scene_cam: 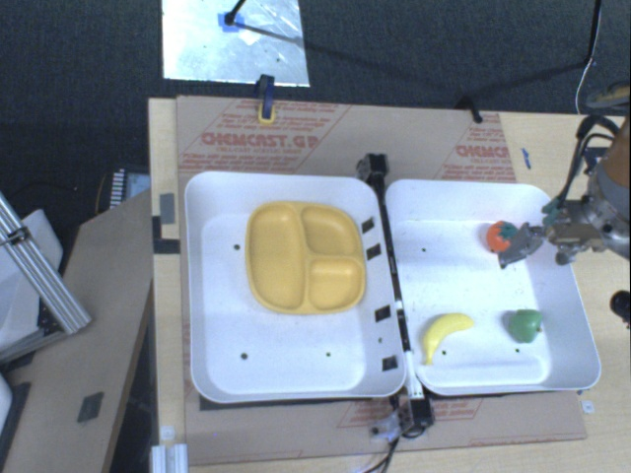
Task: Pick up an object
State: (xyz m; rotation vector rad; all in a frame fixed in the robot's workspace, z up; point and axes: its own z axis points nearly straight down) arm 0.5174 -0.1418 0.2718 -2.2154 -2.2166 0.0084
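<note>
An orange-red toy fruit with a green top (498,235) lies in the upper right part of the right bin (473,380). My gripper (523,243) reaches in from the right edge and sits right beside this fruit, on its right side, low over the bin. Whether it touches the fruit is unclear. A yellow toy banana (446,333) lies near the bin's front, left of centre. A green toy pepper (524,324) rests at the front right, below the gripper.
The left bin (212,294) holds a yellow divided plate (304,256) at its middle. A black divider with clips (386,264) runs between the bins. A cable (590,57) hangs near the arm at the upper right.
</note>
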